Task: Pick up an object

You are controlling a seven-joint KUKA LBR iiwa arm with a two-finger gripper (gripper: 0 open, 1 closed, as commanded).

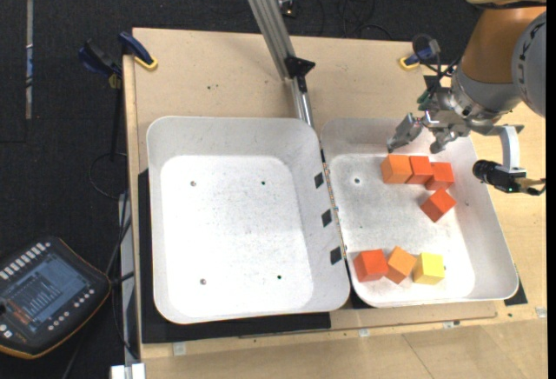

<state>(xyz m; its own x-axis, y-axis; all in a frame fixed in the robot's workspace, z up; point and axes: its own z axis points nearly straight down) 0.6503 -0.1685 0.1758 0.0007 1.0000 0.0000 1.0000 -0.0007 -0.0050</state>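
The bench (226,73) is carrying two white bins; the right bin (486,277) is holding every block. The grey arm (504,38) is reaching in from the right, and its tool (424,135) is hanging over that bin's far end with its fingers spread apart, gripping nothing. Just below the tool, toward the camera, a row of three orange blocks (418,170) is lying, its long axis running left to right. A redder block (437,204) is sitting near it, tilted. Well apart, at the near end, another trio (400,265) is lying: red-orange, orange, yellow.
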